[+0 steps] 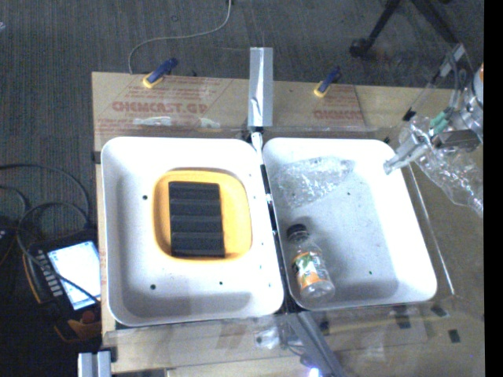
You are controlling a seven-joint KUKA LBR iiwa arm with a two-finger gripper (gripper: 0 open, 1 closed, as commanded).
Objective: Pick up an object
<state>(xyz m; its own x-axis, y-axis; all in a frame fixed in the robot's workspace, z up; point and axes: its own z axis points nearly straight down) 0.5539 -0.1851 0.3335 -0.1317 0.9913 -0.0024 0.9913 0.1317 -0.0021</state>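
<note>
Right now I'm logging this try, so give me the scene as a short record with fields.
left bin: yellow tray with a black ridged block in it
right bin: clear bottle lying near the front left, crumpled clear plastic at the back
claw: above the right bin's back right corner
held: clear plastic seems to hang by it; grip unclear

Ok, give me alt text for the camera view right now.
The gripper hangs at the right bin's far right corner. That bin holds a small plastic bottle and crumpled clear plastic; the left bin holds a yellow tray with a black insert.
</note>
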